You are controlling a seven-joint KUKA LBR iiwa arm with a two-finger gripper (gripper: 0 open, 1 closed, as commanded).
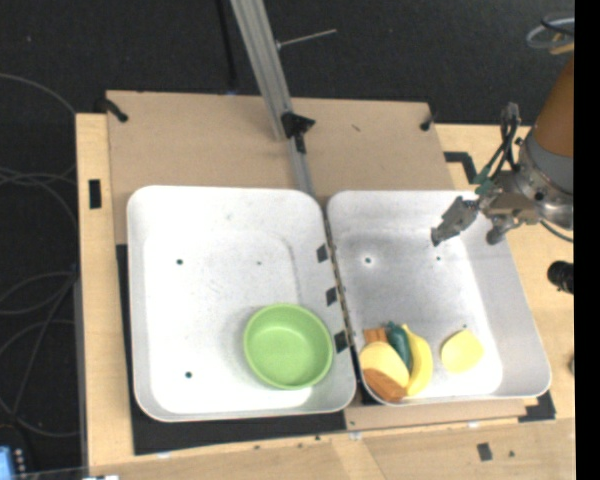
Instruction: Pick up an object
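Tool [470, 223] hangs over the upper right part of the right bin [400, 218], fingers spread, nothing between them. Nothing picked yet. Candidates lie well below it in that bin's lower end: yellow round piece [462, 351], and a banana-and-orange cluster [395, 363] at the corner. Green bowl [288, 345] sits in left bin [200, 238]. Descent, grasp and lift all remain.

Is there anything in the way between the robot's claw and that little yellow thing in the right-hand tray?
Nothing visible blocks it. The end effector hangs over the far part of the right bin, and bare white floor lies between it and the yellow object. The pile of toy food sits beside that object, not on the path.
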